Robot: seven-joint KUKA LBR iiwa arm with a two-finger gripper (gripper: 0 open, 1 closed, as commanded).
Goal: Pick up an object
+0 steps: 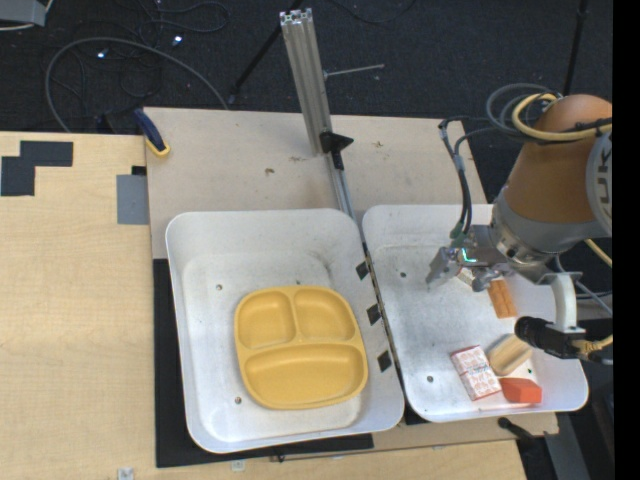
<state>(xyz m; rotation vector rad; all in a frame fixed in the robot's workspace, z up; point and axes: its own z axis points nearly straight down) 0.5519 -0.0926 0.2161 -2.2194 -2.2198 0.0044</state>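
The claw (458,276) hangs over the middle of the right bin (410,258), and its fingers look released, spread with nothing between them. No object has been picked up yet.

The candidates all lie in this bin. A small orange-brown piece (502,299) sits just beside the claw, toward the bin's right edge. A red-and-white box (474,372), a tan block (509,353) and an orange-red piece (520,392) crowd together in the near right corner. The left bin (200,298) carries a yellow divided plate (299,346), well apart from the claw.

The likeliest failure is closing on nothing. Directly below the claw the bin floor looks bare, so a straight descent would probably meet only white plastic.

If the orange-brown piece is the target, it lies outside the fingers rather than between them. A finger coming down on it could knock it toward the right edge.

The corner cluster has its own hazards (the three things look to be touching or nearly so). A finger may land on top of one, or wedge two together, and the bin wall there leaves little room for the outer finger. The box also lies flat, so the fingers could slide over it.
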